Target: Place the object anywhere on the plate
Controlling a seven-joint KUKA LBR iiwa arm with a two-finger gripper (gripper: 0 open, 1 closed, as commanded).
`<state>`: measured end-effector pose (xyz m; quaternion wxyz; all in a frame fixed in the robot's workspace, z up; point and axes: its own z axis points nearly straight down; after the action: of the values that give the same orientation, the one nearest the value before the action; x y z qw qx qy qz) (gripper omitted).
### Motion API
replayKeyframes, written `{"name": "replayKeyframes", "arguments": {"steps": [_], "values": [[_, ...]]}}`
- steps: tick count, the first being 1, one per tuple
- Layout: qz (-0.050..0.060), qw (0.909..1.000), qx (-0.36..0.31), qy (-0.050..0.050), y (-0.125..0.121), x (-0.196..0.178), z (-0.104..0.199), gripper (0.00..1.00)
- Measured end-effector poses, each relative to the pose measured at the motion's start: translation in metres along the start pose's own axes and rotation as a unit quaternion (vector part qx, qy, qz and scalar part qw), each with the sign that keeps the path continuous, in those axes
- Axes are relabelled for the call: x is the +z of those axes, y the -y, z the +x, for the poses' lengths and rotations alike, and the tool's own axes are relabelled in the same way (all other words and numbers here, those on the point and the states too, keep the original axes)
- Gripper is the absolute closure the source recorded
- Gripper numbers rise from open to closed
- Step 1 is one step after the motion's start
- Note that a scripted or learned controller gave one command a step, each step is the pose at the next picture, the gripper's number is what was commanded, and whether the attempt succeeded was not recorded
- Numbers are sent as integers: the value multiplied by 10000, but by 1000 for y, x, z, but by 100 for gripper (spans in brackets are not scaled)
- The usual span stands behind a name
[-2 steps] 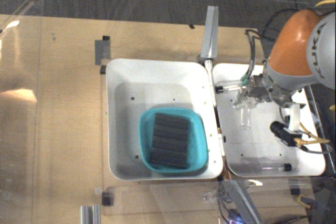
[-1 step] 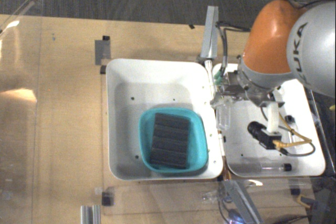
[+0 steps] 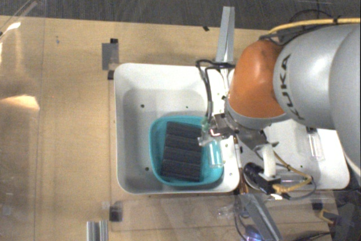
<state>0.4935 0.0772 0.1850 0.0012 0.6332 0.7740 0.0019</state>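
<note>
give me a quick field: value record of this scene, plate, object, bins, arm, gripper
plate: teal plate in the left white bin, toward its near right corner
object: dark ridged block lying flat on the plate
second bin: right white bin, largely hidden under the arm
arm: grey arm with orange band reaching in from the right, over the divide between the bins
gripper: gripper at the plate's right edge, beside the block
grasp: cannot tell from this view

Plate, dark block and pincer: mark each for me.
Teal plate (image 3: 156,147), camera view, bare left rim.
Dark ribbed block (image 3: 181,150), camera view, middle of its top.
Pincer (image 3: 210,141), camera view, at its tip over the plate's right edge.
</note>
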Motion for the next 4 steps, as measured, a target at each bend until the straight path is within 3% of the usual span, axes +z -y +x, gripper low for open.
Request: {"name": "replayKeyframes", "arguments": {"steps": [1,2,3,4], "values": [[0,10000,5,0,0,0,0,0],[-31,9976,688,3,6,-146,-12,0],[-51,9997,-242,17,16,-253,-61,0],[-39,9986,-521,33,36,-252,-160,0]]}}
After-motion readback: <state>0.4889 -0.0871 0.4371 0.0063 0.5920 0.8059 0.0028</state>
